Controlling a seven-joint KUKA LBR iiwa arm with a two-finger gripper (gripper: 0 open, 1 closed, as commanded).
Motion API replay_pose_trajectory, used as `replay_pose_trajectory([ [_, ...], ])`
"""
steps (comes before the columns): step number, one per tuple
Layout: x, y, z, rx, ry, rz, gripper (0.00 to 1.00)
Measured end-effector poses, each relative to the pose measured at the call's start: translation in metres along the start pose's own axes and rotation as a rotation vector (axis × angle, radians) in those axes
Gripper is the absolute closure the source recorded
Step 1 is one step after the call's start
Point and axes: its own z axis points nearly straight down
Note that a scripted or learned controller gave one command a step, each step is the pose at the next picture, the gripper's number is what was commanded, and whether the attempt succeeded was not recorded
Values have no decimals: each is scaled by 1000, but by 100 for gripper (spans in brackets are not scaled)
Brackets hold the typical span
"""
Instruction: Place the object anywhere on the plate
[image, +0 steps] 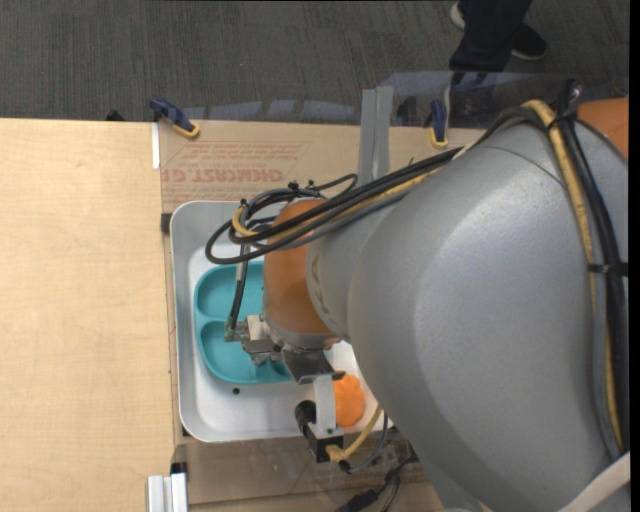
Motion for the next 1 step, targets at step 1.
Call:
replay_pose_trajectory([
  [1, -5, 71, -137, 14, -4, 10, 100],
])
